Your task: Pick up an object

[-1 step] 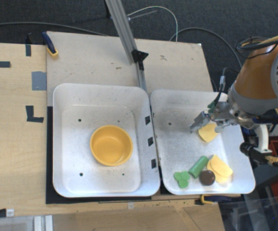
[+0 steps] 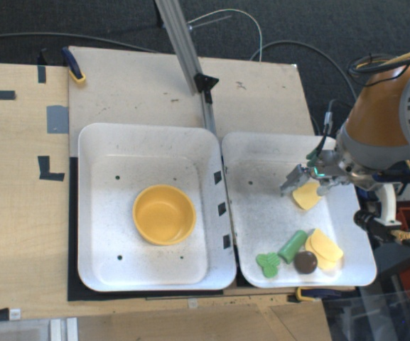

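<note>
Big grey arm [image 2: 382,119] leans over the right bin [image 2: 261,155]; the left bin [image 2: 98,190] carries just a yellow bowl [image 2: 164,214]. Gripper [image 2: 308,178] hangs low, fingers spread wide, nothing between them, right over a yellow wedge [image 2: 307,197]. That flat piece could skid sideways if they close off-centre. Green and brown bits [image 2: 298,253] sit near the front edge.

A pale yellow wedge-shaped piece [image 2: 307,197] lay flat on the floor of the right bin [image 2: 261,163], near its far right side.
</note>
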`<state>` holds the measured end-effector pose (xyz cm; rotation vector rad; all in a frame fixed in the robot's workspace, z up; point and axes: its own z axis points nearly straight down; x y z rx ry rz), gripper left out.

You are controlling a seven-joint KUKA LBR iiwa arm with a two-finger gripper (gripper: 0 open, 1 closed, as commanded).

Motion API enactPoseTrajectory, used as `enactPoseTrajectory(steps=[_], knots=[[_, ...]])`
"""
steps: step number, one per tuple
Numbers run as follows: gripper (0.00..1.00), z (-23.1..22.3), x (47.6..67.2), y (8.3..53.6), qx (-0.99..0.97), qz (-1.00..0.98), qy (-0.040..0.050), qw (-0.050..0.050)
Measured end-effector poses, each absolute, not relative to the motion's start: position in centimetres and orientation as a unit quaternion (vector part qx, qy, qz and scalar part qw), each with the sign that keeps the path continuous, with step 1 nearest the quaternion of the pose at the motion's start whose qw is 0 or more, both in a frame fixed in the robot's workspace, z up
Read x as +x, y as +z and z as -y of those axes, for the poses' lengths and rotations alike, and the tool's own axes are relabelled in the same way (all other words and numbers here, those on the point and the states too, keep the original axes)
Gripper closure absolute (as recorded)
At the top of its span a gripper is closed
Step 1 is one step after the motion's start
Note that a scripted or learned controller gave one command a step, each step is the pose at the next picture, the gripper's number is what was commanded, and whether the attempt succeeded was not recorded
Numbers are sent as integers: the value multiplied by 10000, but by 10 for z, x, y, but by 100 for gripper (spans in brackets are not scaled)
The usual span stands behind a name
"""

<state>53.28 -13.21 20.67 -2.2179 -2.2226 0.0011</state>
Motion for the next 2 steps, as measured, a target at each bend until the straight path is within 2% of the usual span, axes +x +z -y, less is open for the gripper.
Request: enactPoseTrajectory(steps=[1, 2], knots=[[0, 130, 527, 162, -7066, 7076, 20, 27], [0, 131, 529, 98, -7069, 7073, 25, 35]])
